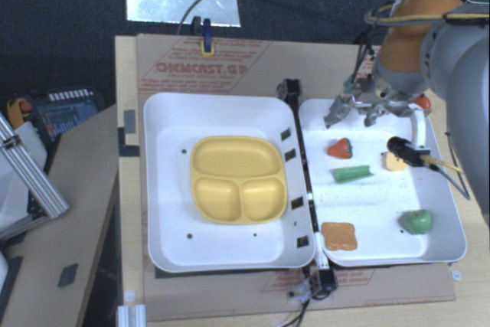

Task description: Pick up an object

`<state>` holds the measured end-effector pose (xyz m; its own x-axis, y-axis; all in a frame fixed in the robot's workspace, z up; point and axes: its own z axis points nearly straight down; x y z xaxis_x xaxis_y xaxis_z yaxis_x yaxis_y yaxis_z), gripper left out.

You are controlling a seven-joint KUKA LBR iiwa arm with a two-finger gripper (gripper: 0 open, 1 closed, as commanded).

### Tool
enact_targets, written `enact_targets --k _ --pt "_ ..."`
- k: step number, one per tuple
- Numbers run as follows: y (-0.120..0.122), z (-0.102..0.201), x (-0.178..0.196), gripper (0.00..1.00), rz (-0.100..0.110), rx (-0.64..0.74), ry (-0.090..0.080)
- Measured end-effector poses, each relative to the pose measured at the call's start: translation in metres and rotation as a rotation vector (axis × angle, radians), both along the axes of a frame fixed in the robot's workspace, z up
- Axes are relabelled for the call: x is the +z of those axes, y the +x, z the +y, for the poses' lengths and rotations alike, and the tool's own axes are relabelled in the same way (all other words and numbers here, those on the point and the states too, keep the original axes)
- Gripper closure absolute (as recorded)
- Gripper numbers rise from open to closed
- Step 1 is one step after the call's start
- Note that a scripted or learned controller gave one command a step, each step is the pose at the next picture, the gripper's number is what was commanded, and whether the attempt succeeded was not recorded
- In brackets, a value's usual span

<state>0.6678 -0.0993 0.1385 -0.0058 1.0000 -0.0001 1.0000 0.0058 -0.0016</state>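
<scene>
Over the far end of the right bin (383, 203) the gripper (353, 116) hangs with its two fingers spread apart and nothing between them, the grey arm (459, 65) reaching in from the right. Just below it, on the bin floor and clear of the fingers, lies a small red piece with a green tip (340, 148). Near that, a little closer to me, a green stick (351, 174) lies crosswise. A pale yellow bit (394, 162) sits to the right of these, partly hidden. Toward the near edge an orange flat square (339, 235) rests by the wall between the bins, and a rounded green lump (416, 221) sits near the right corner. The left bin (164, 188) holds a yellow divided plate (237, 180) lying flat in its middle
</scene>
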Motion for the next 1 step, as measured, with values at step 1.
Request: enact_targets --k 1 --pt "0.0002 0.0005 -0.0514 0.00 -0.001 0.001 0.000"
